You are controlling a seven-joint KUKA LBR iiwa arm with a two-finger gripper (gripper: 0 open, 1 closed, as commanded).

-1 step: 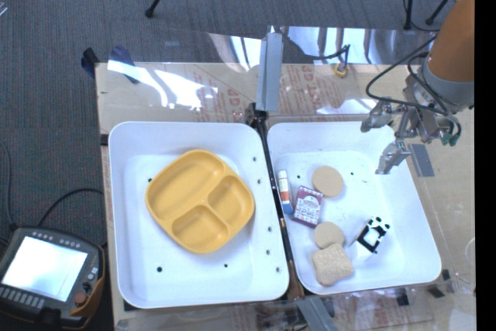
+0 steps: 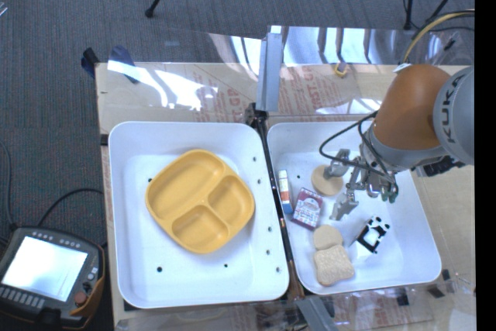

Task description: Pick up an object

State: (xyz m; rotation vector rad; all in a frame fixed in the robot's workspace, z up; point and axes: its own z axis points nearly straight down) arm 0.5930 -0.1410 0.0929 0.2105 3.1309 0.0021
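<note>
My gripper (image 2: 350,196) hangs over the middle of the right bin (image 2: 418,244), open, with nothing between its fingers. Around it lie several small items. A round tan disc (image 2: 325,180) sits just to its left, and a red packet (image 2: 308,208) lies lower left. A thin white stick with blue and red ends (image 2: 285,192) rests along the bin's left wall. A black-and-white object (image 2: 374,235) lies below the gripper to the right. A small tan piece (image 2: 327,236) and a bread slice (image 2: 333,266) sit near the front.
The left bin (image 2: 132,260) holds a yellow divided plate (image 2: 200,200). A raised divider (image 2: 273,190) separates the two bins. The arm's orange band (image 2: 411,106) and cables hang over the right bin's back right. A teach pendant (image 2: 48,267) lies on the floor at lower left.
</note>
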